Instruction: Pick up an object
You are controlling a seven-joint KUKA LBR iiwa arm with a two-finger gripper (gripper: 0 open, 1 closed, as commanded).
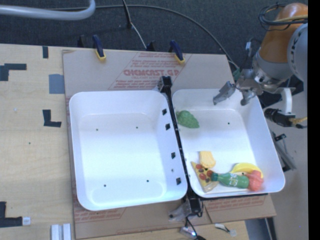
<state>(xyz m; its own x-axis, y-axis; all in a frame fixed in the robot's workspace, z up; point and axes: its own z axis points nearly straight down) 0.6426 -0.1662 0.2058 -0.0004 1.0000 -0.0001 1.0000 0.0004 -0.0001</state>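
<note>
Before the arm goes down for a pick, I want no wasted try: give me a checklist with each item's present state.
1. Claw holds nothing: ok, its two fingers stand apart with bin floor showing between them.
2. Claw above the loaded bin: ok, it hangs over the right bin's far right corner.
3. A target lying alone: ok, the green object sits apart by the divider.
4. Near-edge items separable: not ok, the pizza slice, green bottle, banana and red piece crowd together.
5. Claw lined up over a target: not ok, bare floor lies under it.
</note>
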